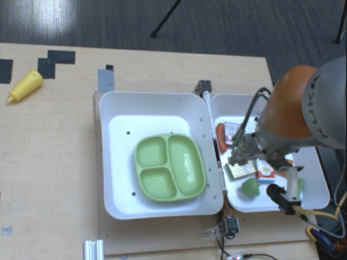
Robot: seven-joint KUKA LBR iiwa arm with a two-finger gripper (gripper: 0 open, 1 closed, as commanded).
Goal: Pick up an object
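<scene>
My gripper hangs low in the right bin, under the grey arm with its orange band. Right below it lies a flat checkered piece. A small green object rests just in front of that, near the bin's front wall. A red sausage-shaped item lies along the bin's left wall, with a patterned packet beside it. An orange and white item peeks out to the right of the checkered piece. The arm hides the rest of this bin.
The left bin holds a green divided plate. A yellow bottle-shaped object lies on the bench at far left. Cables and a black fitting hang off the arm near the right bin's front edge.
</scene>
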